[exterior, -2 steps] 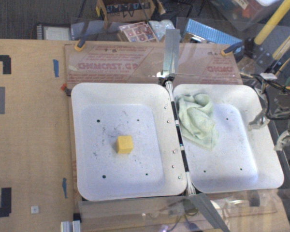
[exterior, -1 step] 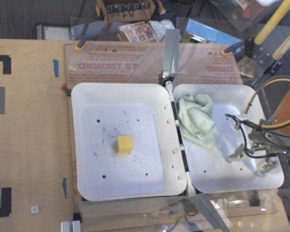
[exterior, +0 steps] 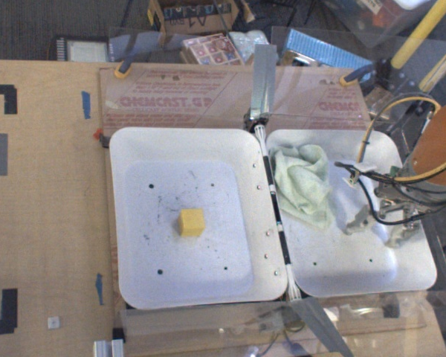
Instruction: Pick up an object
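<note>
Cables and glare blur the far right, where most of the arm (exterior: 437, 143) is cut off by the frame edge, only its orange band and wrist showing. Desk (exterior: 44, 222) carries two white bins side by side. The left bin (exterior: 134, 274) holds a small yellow block (exterior: 192, 222) near its middle. The right bin (exterior: 357, 274) holds a crumpled pale green cloth (exterior: 303, 182) against its left wall. The arm reaches in from the right, low over the right bin, with the gripper (exterior: 379, 225) pointing down, its two fingers apart and nothing between them. The cloth lies near the gripper's left; the block is well apart, across the divider.
</note>
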